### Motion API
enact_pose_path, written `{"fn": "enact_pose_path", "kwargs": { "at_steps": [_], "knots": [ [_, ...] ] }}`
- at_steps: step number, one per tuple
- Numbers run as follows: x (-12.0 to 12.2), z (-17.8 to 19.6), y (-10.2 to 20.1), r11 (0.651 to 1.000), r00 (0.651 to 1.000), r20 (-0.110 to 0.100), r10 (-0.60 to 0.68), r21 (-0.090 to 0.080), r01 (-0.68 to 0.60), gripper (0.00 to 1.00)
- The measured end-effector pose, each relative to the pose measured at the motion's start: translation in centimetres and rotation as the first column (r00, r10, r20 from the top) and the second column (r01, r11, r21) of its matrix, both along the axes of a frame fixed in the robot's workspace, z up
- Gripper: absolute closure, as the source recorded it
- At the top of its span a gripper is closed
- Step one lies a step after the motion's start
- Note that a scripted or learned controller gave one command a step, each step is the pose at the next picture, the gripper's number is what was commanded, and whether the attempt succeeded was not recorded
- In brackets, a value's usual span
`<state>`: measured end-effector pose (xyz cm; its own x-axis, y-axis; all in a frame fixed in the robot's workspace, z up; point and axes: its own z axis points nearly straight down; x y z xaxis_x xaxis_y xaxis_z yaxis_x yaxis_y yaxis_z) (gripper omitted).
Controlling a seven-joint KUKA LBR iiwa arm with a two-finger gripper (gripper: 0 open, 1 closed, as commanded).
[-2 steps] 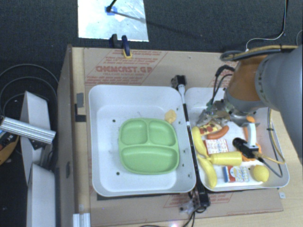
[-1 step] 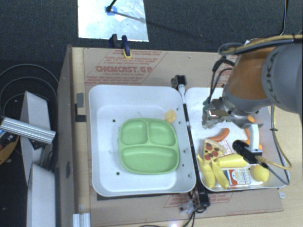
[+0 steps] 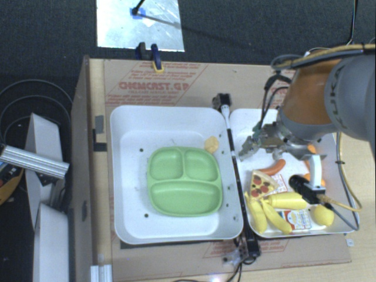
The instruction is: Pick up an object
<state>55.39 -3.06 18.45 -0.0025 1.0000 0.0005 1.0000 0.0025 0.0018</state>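
My gripper [image 3: 249, 146] hangs over the left part of the right bin [image 3: 242, 117], close to the wall between the two bins. Nothing can be seen held in it. Just right of and below it lies an orange sausage-shaped toy [image 3: 272, 167]. Nearer the front are a pizza slice [image 3: 261, 186], yellow bananas [image 3: 266, 212] and a yellow lemon [image 3: 322, 215]. A flat white and red card [image 3: 298, 220] lies under the bananas. The grey and orange arm hides the back right of this bin.
The left bin [image 3: 130, 135] holds a green divided plate [image 3: 185, 178] and a small yellow piece [image 3: 211, 144] near its right wall. Both bins rest on a cardboard sheet [image 3: 154, 79]. A shiny metal sheet [image 3: 140, 15] lies behind the bench.
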Motion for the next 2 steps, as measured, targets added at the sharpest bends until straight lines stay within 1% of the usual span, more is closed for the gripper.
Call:
{"fn": "enact_pose_path", "kwargs": {
  "at_steps": [1,2],
  "knots": [
    [2.1,-10.5,-6.1,1.000,1.000,-0.002,-0.007,-0.002,0.007,0.00],
    [-1.4,-10.0,-6.0,1.000,1.000,-0.003,-0.003,0.000,0.003,0.00]
  ]
}}
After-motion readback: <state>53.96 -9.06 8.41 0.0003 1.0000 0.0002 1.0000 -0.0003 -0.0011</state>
